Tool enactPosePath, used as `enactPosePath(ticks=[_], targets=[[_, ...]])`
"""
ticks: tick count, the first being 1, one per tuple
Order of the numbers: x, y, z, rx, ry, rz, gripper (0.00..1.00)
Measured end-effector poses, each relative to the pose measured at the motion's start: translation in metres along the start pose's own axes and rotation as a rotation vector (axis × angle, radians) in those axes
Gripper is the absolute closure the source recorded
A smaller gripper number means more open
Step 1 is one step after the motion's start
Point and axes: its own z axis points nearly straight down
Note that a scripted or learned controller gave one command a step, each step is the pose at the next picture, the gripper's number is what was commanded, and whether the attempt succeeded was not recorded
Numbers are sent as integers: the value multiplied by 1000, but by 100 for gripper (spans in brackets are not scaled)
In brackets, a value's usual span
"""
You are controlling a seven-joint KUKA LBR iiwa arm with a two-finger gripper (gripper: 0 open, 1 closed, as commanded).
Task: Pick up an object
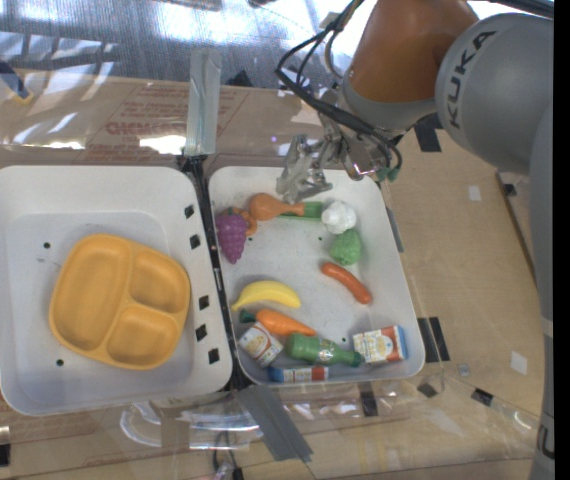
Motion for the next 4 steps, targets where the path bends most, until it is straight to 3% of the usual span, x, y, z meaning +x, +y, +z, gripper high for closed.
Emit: enactPosePath(ticks=[3, 4], targets=[[-3, 14, 3, 0, 2, 186, 100], [6, -24, 13, 1, 1, 158, 100]])
